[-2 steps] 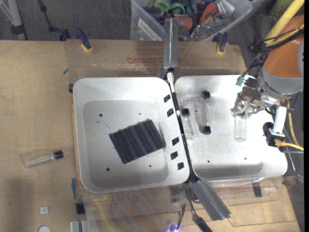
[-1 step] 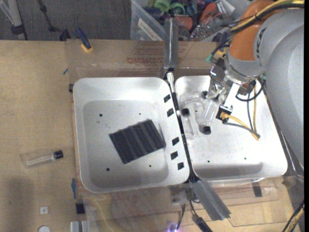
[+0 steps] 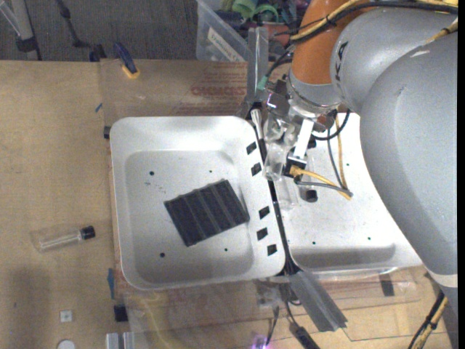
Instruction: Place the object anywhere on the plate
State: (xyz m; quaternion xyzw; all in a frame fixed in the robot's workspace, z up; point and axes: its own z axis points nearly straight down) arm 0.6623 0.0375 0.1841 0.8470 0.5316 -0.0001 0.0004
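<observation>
– Black slab (image 3: 208, 212), where is it?

– It lies flat on the floor of the white bin (image 3: 156, 140), on the side of the middle wall (image 3: 278, 240) away from the arm. It sits about in the middle of that floor, with nothing touching it.

– And the pincer (image 3: 280, 167)?

– It hangs right above the middle wall, near the wall's far end. I cannot tell if it is open or closed. It holds nothing that I can see.

– So which way must it go?

– I think it must go off the wall, over to the slab's side, and a bit nearer to us. The slab is near, but not under it.

– How does the slab lie?

– On a slant. Its long side runs up toward the middle wall, so one short end points roughly at the pincer. I think the pincer should turn to pinch across the narrow way.
</observation>
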